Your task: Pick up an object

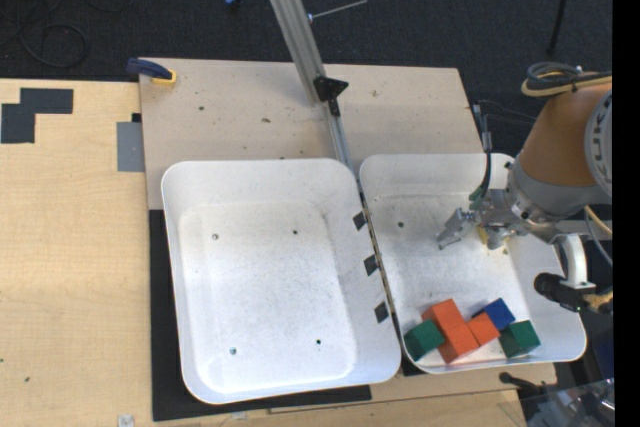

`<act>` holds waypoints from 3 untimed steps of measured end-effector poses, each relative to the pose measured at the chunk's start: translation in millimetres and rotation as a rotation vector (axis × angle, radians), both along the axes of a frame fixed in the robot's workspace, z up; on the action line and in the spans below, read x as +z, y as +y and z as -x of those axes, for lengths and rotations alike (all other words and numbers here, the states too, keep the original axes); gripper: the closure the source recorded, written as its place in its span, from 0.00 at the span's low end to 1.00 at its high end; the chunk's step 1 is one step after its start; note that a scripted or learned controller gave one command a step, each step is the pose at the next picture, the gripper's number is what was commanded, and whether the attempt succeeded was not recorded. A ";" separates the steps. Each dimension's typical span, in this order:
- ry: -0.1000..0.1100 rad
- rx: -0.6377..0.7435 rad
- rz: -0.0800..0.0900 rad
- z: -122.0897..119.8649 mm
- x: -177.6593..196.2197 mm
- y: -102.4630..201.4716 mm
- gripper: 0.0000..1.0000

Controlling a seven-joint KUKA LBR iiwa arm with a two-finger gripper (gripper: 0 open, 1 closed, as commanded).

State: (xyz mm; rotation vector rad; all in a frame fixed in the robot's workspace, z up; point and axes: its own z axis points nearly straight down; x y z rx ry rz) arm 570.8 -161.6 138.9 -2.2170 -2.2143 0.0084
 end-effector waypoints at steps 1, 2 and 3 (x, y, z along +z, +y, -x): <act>-0.008 0.000 0.001 -0.8 -48.1 0.5 0.00; -0.008 -0.007 0.000 -0.6 -37.1 -0.7 1.00; -0.012 0.002 0.002 -8.3 12.7 5.7 1.00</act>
